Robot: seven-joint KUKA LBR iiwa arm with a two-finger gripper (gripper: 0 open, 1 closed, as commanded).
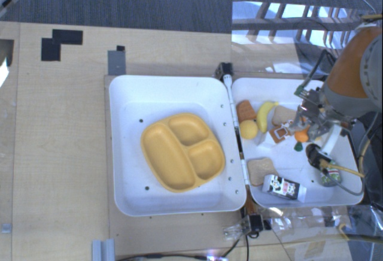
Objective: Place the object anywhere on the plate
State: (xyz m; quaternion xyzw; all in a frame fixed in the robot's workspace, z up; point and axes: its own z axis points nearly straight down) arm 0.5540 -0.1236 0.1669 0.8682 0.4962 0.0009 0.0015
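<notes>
- A yellow divided plate (182, 151) sits in the left bin (128, 134), centre frame.
- The gripper (308, 125) hangs low over the right bin (353, 191); its finger state cannot be told.
- A carrot (301, 136) lies just beneath, right of a banana (265, 115) and lemon (248, 129).

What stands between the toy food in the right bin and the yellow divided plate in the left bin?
Only the raised rims where the two white bins meet, running between the yellow divided plate and the toys. The plate's compartments hold nothing, and the gripper hovers over the right bin's clutter.
</notes>
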